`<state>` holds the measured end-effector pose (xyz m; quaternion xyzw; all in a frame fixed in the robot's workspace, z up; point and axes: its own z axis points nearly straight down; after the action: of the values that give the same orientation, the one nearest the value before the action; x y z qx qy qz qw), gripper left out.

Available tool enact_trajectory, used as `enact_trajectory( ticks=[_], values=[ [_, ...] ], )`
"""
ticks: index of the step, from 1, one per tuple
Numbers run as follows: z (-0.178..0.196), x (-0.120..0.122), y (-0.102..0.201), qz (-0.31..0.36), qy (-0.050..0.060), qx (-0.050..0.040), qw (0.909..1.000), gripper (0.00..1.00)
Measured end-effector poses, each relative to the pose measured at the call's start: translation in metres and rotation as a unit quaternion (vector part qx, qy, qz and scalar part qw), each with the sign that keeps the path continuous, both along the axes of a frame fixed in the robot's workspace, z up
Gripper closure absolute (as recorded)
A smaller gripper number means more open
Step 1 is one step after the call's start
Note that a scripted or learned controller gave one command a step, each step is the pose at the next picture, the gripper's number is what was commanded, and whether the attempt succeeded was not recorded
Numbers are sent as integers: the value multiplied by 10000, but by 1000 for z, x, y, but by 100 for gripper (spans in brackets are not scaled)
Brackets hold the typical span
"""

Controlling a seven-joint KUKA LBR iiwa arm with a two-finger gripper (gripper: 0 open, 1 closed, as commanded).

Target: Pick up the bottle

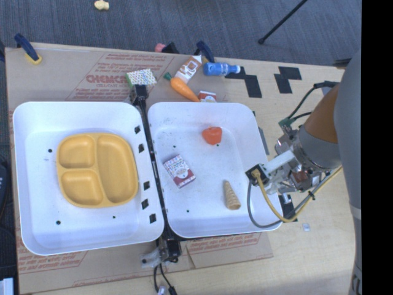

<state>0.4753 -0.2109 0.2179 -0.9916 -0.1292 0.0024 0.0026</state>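
Note:
A small blue bottle [219, 69] lies on its side on the cardboard behind the right bin [245, 112], outside it. Just left of it lies a white bottle with an orange label [188, 69], tilted. My gripper [293, 180] hangs over the right rim of the right bin, far from both bottles, near the front right corner. Nothing shows in its grasp.
In the right bin lie a red fruit-like piece [212, 135], a small red-and-white carton [178, 171] and a tan cone [231, 195]. The left bin [24, 165] bears a yellow divided plate [97, 168]. A carrot [183, 89] and small boxes [141, 77] lie behind the bins.

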Motion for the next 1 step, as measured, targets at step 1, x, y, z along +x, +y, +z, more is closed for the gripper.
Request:
enact_trajectory(
  ticks=[1],
  values=[
    [-47, 0, 29, -258, 0, 2, 9997, 100]
  ],
)
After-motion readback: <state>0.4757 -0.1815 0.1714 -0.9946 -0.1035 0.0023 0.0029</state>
